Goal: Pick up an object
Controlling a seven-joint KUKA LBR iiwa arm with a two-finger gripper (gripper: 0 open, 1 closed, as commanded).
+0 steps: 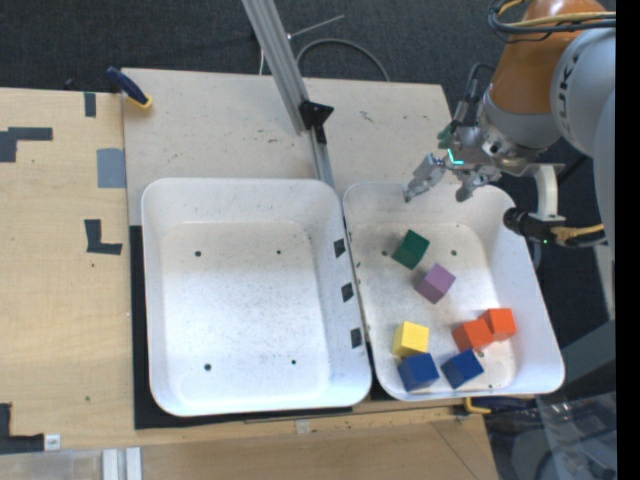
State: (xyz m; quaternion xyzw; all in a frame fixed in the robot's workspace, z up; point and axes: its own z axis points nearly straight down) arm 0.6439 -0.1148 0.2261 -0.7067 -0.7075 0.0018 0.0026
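My gripper hangs open over the far edge of the right bin, with nothing between its fingers. Below it in that bin lie a green cube and a purple cube. Toward the near end sit a yellow cube, two blue cubes, and two orange cubes pressed together. The green cube is the closest one to the gripper, a little nearer the camera and to its left.
The left bin stands beside the right one, sharing a raised middle wall. A slanted metal rail crosses the bench behind the bins. A blue and yellow tool lies at the far left of the bench.
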